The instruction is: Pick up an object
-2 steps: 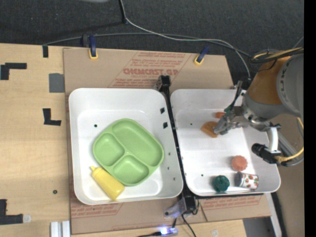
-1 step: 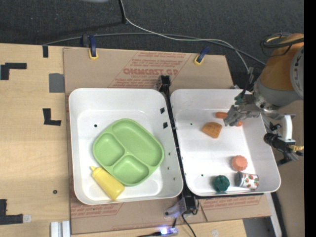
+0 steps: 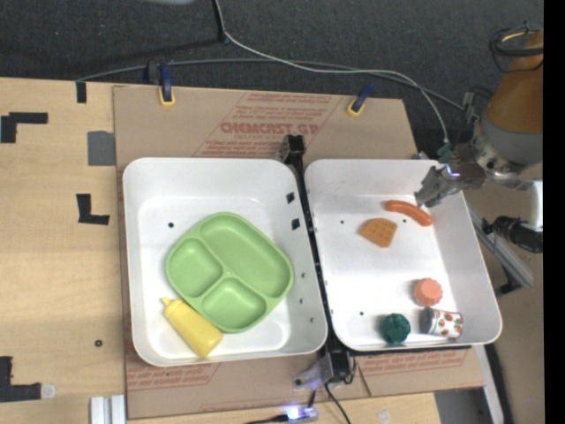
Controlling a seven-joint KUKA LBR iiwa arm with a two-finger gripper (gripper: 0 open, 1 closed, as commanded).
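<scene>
Left bin [image 3: 141, 184]: green plate [image 3: 229, 272], yellow bottle [image 3: 191, 327] at its near left. Right bin [image 3: 353, 179]: orange cracker [image 3: 379, 231]; sausage [image 3: 409, 212] beside it; green ball [image 3: 395, 328], pink disc [image 3: 428, 291], spotted cup [image 3: 444, 323] near. My claw [image 3: 434, 186]: far right rim, just beyond the sausage; open or closed, I cannot tell.
</scene>
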